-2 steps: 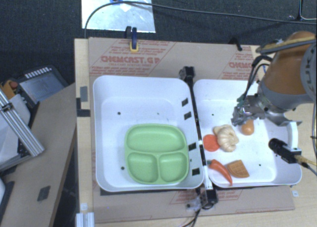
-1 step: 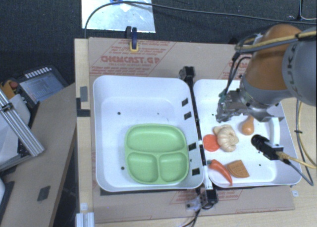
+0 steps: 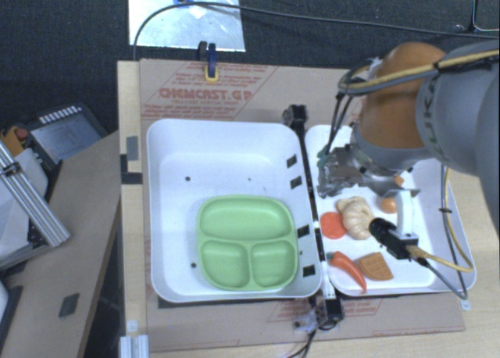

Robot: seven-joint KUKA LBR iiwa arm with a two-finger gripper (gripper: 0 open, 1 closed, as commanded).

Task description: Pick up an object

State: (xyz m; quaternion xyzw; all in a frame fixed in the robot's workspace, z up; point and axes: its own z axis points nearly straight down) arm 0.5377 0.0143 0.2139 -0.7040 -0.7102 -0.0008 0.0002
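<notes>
At the near edge of the right bin (image 3: 437, 274), a red chilli pepper (image 3: 348, 269) lies just beside an orange-brown wedge (image 3: 377, 266). Behind them a red round slice (image 3: 333, 226) touches a knobbly beige piece (image 3: 357, 216), with a small orange item (image 3: 388, 205) close by. All of these rest on the bin floor. In the left bin (image 3: 180, 153) a green three-compartment plate (image 3: 246, 243) sits toward the near side. The grey arm (image 3: 461, 106), reaching in from the right, hangs low over the far left part of the right bin. Its jaws sit just beyond the beige piece, and whether they are apart or together cannot be told. Both bins rest on printed cardboard (image 3: 207, 92) covering the surface, where a yellow clamp (image 3: 209, 63) grips the far edge.
</notes>
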